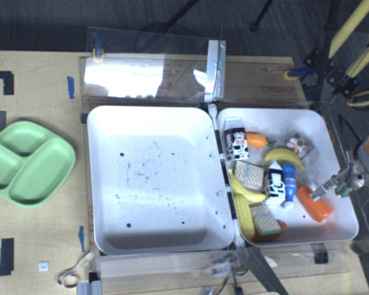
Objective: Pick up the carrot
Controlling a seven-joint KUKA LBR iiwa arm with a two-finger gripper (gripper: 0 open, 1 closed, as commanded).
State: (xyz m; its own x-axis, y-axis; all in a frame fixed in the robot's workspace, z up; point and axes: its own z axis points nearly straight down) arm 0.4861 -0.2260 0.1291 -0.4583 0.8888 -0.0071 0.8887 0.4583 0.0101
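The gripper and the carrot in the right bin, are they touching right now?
Cannot tell. In the camera view the gripper sits right at the upper edge of the carrot, with no plain gap between them and no clear contact either; the image is too coarse there.

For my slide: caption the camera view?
Pincer poised beside the carrot in the cluttered right bin.

You look down from one fixed camera above the worktop (37,72), at a slant, from a moderate height. The near edge of the worktop is at the bottom of the picture and the dark floor (172,5) is at the far side, at the top. Both white bins fit in the picture: the left bin (104,118) sits near the middle and the right bin (320,123) reaches close to the right side.
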